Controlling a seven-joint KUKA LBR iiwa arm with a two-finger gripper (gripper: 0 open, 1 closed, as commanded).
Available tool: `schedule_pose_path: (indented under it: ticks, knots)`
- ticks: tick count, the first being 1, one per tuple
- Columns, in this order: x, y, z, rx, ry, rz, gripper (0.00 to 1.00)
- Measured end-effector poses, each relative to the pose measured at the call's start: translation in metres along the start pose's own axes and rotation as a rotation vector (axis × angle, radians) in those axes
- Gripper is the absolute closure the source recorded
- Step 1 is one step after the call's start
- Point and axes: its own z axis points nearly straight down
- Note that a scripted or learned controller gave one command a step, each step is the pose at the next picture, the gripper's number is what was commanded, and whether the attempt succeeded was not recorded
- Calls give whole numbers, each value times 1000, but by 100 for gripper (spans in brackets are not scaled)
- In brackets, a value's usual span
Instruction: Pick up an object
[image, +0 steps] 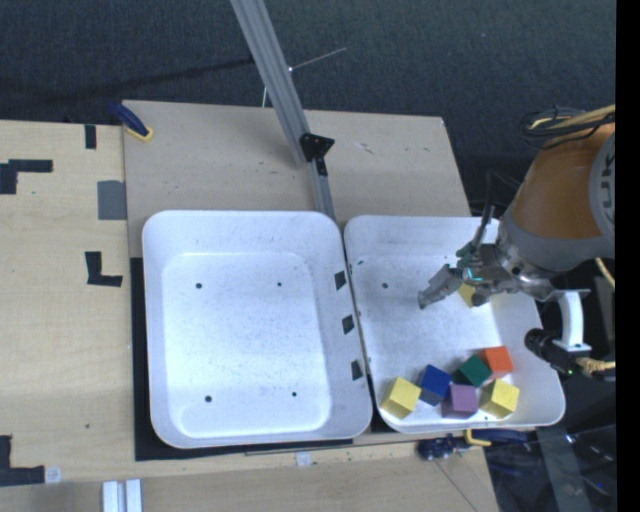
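Gripper (455, 285) hangs over the right bin (400, 250), toward its middle, with one grey finger slanting down to the left; something yellow and green shows right at the fingers, but whether that is a block in their grasp or part of the tool, and how far the fingers stand apart, I cannot tell. The blocks cluster along the near edge of that bin: a yellow block (402, 397) at the left, then a blue block (434, 383), a purple block (462, 399), a green block (473, 371), an orange block (496, 360) and another yellow one (503, 397) at the right.

They sit touching or just beside each other, so a clean pick probably means choosing an outer one, such as the left yellow block, coming straight down with the fingers straddling two free faces, and keeping clear of the bin wall before closing.
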Motion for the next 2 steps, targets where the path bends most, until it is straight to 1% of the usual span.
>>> schedule_pose_path:
  ticks: [1,2]
  knots:
    - [0,0,0,0,0,0,0]
    - [-4,0,44,4,-1,2,0]
